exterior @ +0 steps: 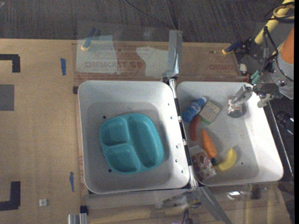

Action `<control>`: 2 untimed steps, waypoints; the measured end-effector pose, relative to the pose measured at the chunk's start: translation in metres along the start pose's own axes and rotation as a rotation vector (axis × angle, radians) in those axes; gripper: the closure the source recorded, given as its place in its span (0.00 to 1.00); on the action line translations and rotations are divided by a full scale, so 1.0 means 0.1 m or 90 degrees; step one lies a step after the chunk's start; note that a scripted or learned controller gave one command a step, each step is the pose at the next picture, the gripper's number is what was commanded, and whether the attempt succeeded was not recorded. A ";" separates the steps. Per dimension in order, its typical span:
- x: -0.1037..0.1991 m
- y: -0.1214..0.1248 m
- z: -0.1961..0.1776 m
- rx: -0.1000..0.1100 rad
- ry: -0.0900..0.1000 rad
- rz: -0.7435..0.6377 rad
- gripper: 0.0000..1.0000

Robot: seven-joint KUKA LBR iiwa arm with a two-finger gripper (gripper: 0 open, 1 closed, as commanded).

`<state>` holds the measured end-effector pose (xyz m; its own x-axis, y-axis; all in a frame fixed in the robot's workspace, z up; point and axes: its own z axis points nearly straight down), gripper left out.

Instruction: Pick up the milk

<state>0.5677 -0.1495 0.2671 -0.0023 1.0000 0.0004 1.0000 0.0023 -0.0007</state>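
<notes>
The milk looks like a small white carton with a red and pink print. It lies in the near left corner of the right bin, against the wall. My gripper hangs over the far right part of that bin, well away from the carton and higher in the picture. Nothing shows in the gripper.
Also in the right bin are a blue bottle, a small checkered box, a red sausage-like piece, an orange carrot and a banana just right of the carton. A teal divided plate lies in the left bin.
</notes>
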 end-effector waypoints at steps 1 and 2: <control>-0.03 0.05 1.17 -0.001 0.000 -0.270 0.00; -0.04 0.32 1.73 -0.002 -0.001 -0.309 0.00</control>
<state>0.5998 -0.1536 0.0938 -0.4690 0.8832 -0.0016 0.8832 0.4690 0.0020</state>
